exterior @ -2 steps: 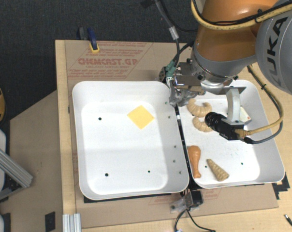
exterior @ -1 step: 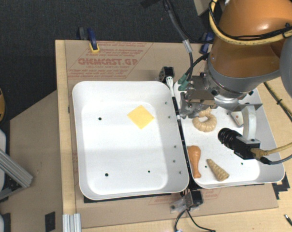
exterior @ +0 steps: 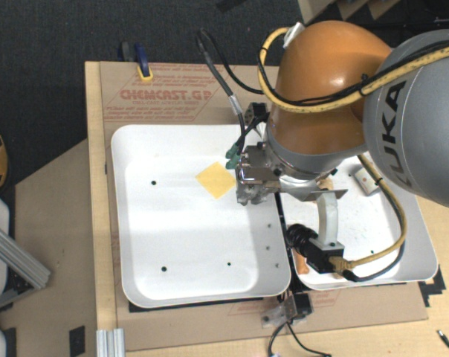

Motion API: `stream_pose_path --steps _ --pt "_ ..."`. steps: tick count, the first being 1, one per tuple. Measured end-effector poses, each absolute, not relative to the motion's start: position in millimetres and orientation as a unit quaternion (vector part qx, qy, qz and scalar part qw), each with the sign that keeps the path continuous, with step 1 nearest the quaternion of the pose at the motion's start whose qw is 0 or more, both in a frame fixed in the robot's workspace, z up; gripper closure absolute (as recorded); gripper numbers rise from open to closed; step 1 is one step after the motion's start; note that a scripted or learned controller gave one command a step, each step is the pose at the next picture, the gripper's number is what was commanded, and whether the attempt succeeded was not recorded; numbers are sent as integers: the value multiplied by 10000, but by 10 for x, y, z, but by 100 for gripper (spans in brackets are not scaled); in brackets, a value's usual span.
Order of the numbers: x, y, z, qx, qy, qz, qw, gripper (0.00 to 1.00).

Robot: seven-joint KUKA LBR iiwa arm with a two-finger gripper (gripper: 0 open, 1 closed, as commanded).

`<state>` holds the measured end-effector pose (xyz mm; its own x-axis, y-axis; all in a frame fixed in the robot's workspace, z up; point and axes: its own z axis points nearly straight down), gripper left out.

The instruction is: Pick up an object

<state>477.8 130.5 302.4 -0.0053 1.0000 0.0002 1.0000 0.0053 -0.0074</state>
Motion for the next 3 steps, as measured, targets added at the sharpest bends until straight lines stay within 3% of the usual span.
stream_pose_path --steps 1,2,3 --pt "4806 1059 4687 -7072 -7069 -93 -57 100" --pt "4782 1557 3632 -7055 -7087 38 26 100" --pt "4772 1901 2783 -7059 -7083 52 30 100"
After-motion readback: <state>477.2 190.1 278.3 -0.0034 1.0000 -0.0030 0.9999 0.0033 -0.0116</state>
